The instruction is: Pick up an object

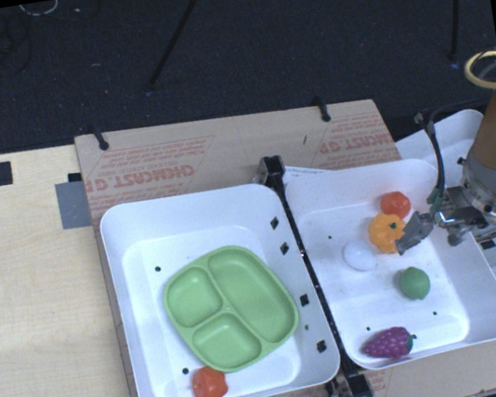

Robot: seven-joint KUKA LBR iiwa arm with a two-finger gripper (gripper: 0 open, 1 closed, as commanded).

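Camera view: the hand (418, 232) hovers in the right bin (486, 313), fingers slightly spread, pinching nothing. The orange fruit (385, 232) sits just to its left, nearly touching; the green ball (414, 283) lies below.

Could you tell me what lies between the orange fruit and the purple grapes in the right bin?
In the camera view, the green ball lies between the orange fruit and the purple grapes, on the right bin floor.
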